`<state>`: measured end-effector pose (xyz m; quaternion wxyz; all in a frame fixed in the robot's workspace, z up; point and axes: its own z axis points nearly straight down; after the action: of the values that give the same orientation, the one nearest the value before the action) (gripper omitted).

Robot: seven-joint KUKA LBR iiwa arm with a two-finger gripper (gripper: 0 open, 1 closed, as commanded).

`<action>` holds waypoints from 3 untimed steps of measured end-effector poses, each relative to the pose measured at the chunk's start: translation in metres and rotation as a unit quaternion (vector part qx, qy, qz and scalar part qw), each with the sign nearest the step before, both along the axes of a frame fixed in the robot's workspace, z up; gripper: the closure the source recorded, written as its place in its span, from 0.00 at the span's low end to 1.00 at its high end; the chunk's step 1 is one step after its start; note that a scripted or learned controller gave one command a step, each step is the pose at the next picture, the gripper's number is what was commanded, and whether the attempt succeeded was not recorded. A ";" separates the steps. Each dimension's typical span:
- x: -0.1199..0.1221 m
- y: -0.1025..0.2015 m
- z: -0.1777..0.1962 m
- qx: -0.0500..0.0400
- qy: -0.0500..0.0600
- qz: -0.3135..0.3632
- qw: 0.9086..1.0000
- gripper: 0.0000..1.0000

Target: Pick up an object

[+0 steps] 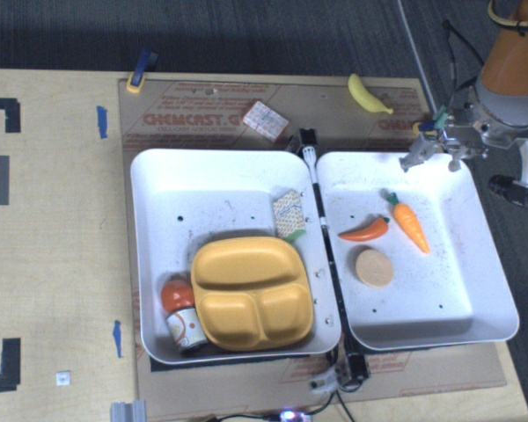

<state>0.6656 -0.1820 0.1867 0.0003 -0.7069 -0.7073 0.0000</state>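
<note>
Orange carrot (410,222) in right bin (484,271) (tilted), end effector (433,154) above

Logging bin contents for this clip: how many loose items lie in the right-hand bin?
3: a red pepper near the bin's left wall, a carrot just right of it, and a tan round disc below them. Nothing seems hidden.

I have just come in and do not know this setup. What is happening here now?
A robot arm reaches in from the right; its gripper is above the far rim of the right bin, holding nothing visible. That bin holds a carrot, a red pepper and a round cookie, all untouched.
</note>
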 end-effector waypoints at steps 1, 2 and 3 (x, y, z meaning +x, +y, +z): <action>-0.025 -0.005 -0.101 -0.001 -0.001 0.000 1.000 0.00; -0.024 -0.005 -0.091 -0.001 -0.002 0.000 1.000 1.00; 0.002 0.090 -0.001 0.000 -0.002 0.001 1.000 1.00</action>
<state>0.6675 -0.0918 0.1860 -0.0007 -0.7064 -0.7078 -0.0014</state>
